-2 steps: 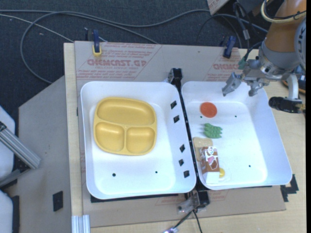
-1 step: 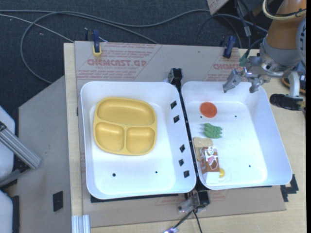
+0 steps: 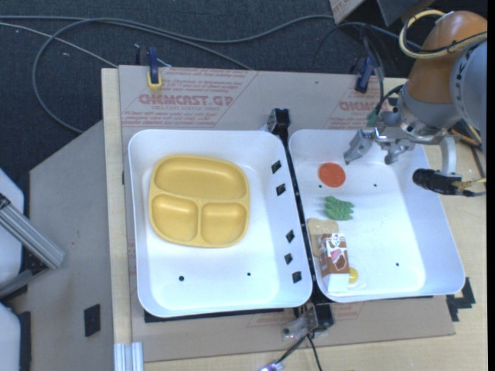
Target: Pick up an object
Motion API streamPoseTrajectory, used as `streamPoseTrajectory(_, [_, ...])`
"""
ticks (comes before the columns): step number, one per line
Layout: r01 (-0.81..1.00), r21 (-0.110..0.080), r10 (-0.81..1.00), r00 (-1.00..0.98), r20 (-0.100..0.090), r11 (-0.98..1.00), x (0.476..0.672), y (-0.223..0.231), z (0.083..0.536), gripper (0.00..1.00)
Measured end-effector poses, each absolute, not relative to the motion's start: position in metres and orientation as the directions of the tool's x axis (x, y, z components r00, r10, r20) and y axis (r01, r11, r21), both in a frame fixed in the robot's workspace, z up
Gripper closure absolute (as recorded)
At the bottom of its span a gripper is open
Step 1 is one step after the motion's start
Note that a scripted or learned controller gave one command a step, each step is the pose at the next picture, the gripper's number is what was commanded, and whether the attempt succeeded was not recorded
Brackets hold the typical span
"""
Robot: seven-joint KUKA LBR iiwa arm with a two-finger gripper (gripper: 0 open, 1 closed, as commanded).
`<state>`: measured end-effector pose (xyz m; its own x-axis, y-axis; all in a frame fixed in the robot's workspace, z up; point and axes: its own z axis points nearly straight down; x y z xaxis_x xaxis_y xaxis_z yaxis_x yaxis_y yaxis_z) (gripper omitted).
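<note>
From the overhead camera I saw the gripper [image 3: 377, 150] hanging over the right bin [image 3: 421, 238] near its 12 o'clock edge, its 2 fingers spread apart with nothing between them. At the gripper's 8 o'clock lay a red disc [image 3: 332, 175], a green piece [image 3: 339, 208] below it, then a brown packet [image 3: 334, 255]. In the left bin [image 3: 263, 277] sat a yellow 3-section tray [image 3: 199, 200]

Bright, even light from overhead. The white bins [image 3: 379, 273] are nearly washed out, with mild glare on the yellow tray [image 3: 199, 199]. Shadows are soft and short, the dark floor [image 3: 69, 60] at far left dim. Focus is fair, softening slightly toward the edges.
</note>
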<state>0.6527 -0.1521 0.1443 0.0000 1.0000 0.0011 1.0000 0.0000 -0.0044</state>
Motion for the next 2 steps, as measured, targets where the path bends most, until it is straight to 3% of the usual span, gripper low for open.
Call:
streamPoseTrajectory(1, [1.0,-0.005,1.0,-0.001,0.001,0.001,0.652,-0.151,0.092,0.0])
streamPoseTrajectory(2, [1.0,0.001,1.0,-0.001,0.001,0.001,0.654,-0.151,0.107,1.0])
